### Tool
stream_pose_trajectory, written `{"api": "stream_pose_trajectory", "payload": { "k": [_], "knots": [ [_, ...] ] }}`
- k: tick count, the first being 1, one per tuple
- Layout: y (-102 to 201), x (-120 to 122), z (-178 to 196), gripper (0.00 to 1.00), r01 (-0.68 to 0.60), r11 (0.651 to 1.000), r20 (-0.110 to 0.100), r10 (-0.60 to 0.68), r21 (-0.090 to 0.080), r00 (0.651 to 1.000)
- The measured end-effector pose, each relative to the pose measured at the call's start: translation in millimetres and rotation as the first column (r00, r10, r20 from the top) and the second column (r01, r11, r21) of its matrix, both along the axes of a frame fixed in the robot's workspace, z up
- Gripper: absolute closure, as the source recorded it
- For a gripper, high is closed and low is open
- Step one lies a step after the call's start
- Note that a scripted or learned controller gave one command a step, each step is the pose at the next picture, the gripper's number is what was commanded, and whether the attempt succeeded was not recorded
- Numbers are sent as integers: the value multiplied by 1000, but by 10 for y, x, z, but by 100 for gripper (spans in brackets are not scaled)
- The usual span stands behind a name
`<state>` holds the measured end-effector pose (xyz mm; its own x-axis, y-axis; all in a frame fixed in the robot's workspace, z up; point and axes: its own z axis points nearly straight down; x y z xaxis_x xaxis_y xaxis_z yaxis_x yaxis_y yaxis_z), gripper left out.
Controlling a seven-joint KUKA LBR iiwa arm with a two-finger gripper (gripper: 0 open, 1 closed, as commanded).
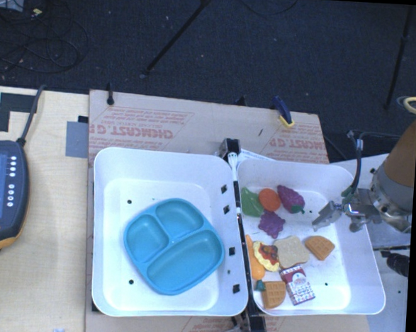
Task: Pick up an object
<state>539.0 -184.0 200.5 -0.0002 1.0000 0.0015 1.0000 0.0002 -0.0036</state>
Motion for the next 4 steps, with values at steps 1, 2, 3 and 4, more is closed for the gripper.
{"api": "stream_pose_trajectory", "payload": {
  "k": [1, 2, 3, 4],
  "knots": [
    [155, 4, -977, 0, -1, 1000, 9, 1, -2, 1000],
    [683, 894, -1074, 0, -5, 1000, 16, 5, -7, 1000],
    [964, 513, -1065, 0, -1, 1000, 20, 1, -9, 1000],
    [900, 68, -1067, 0, 0, 1000, 22, 1, -6, 1000]
  ]
}}
